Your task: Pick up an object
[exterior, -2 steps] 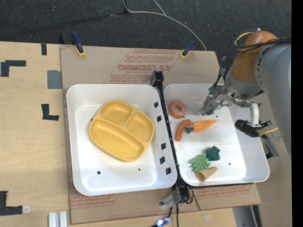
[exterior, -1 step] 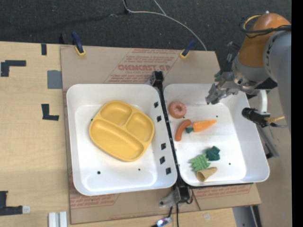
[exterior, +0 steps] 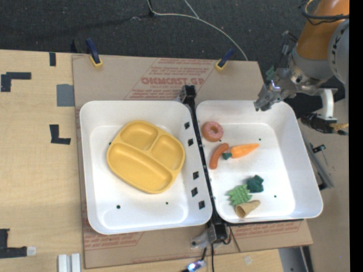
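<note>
Ring-shaped doughnut (exterior: 212, 131) — glossy, perhaps plastic

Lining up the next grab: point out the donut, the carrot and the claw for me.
donut (exterior: 212, 131): camera view, on its pink ring.
carrot (exterior: 245, 150): camera view, middle of the orange body.
claw (exterior: 263, 103): camera view, at its fingertips above the right bin's far corner.

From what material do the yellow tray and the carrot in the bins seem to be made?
Yellow tray: probably moulded plastic, with a smooth, slightly glossy surface, even colour and rounded compartment edges.
Carrot: likely a plastic or rubber toy, with uniform orange colour, a matte look and a green stub at one end. The view cannot settle whether it is hard or soft.
</note>
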Robot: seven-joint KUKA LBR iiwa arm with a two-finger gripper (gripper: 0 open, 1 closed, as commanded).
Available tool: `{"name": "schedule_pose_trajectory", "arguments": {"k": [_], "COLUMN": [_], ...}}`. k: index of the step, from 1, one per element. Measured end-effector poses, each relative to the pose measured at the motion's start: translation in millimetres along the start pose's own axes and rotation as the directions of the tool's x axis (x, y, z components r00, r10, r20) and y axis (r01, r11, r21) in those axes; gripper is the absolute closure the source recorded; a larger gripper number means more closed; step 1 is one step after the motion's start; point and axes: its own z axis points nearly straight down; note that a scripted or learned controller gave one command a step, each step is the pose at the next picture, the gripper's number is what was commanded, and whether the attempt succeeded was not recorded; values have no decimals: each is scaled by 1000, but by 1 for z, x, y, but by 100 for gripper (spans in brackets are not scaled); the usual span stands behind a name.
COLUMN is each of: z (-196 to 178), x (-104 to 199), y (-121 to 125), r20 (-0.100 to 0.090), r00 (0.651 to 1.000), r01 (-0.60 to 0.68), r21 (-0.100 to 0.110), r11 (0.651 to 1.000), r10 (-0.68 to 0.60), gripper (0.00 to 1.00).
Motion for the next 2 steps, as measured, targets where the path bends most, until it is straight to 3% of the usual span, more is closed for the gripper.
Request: {"name": "schedule_pose_trajectory", "arguments": {"k": [1, 2], "z": [-45, -27], "x": [0, 58], "y": [1, -5], "r20": [0, -2], "r00": [1000, 1000], "r01": [-1, 3], "r21": [2, 8], "r11": [1000, 1000], "r10": [1, -3], "gripper": [100, 100]}}
